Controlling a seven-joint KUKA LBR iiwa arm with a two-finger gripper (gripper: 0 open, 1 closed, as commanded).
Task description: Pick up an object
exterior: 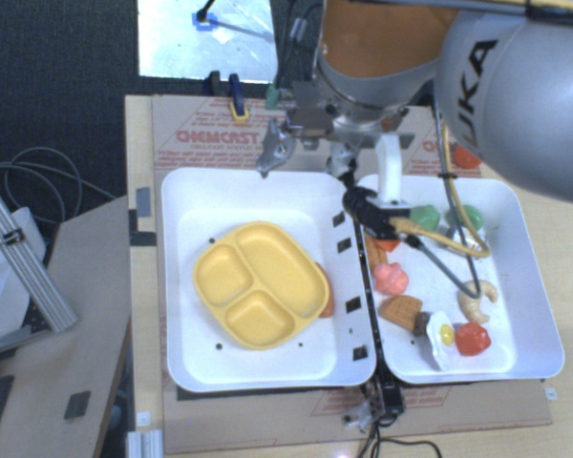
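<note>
My gripper [304, 160] hangs high over the back rim of the left bin [186, 351], near the divider between the bins. Its fingers [267, 156] stand apart and nothing is between them, so it is open. Below it in the left bin lies a yellow divided plate [258, 282], with a red piece [324, 292] peeking from under its right edge. The right bin [530, 284] holds small toy foods: a pink piece [392, 278], a brown piece [401, 310], a fried egg [441, 334], a red piece [473, 339], a beige curved piece [477, 300] and green pieces [425, 218].
The arm's grey body and orange band [392, 8] cover the top right. A yellow cable [449, 241] and a dark cable [449, 275] trail across the right bin. Black clips [344, 246] line the divider. Blue and yellow clamps [237, 98] sit behind the left bin.
</note>
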